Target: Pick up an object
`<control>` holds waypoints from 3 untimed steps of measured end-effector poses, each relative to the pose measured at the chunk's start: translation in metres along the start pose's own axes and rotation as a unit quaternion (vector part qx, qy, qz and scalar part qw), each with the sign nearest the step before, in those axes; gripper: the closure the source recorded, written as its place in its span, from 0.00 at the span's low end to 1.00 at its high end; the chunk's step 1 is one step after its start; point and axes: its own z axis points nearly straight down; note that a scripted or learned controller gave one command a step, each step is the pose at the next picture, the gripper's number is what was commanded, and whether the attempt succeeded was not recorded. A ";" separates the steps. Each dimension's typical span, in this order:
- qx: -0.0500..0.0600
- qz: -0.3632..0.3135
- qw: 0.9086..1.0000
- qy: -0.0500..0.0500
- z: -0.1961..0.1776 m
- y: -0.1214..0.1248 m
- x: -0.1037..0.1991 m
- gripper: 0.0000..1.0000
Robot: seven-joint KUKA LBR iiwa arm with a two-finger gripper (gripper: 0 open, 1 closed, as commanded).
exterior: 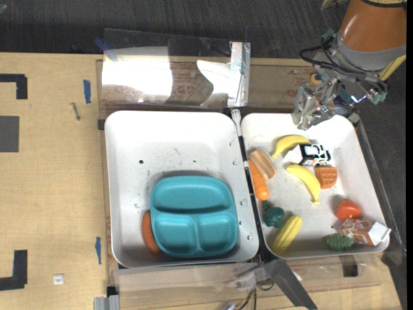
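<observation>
The gripper (pixel 310 116) hangs over the far edge of the right bin (pixel 258 129), at its back rim, with the grey arm and its orange band rising toward the upper right. Whether anything sits in the gripper cannot be told; it looks bare, and its state is unclear from this slanted view.

Taking the right bin as the landmark: inside it, near the back, lies a curved banana (pixel 288 144), and just in front of that a second banana (pixel 306 180). Between them on the right sits a black-and-white item (pixel 315 152), touching an orange waffle-like piece (pixel 326 175). Along the bin's left wall lie a hot dog (pixel 262 163) and a carrot (pixel 259 187). Toward the front are a dark green vegetable (pixel 273 216), a yellow corn cob (pixel 286 232), a tomato (pixel 348 209) and a small carton (pixel 366 232).

Left of the right bin, the left bin (pixel 129 147) holds a teal divided tray (pixel 193 216).
</observation>
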 end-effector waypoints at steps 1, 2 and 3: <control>0.001 -0.014 1.000 -0.001 -0.027 -0.002 -0.008 1.00; 0.000 -0.016 1.000 -0.001 -0.051 0.035 -0.036 1.00; -0.002 -0.029 1.000 0.002 -0.038 0.034 -0.034 1.00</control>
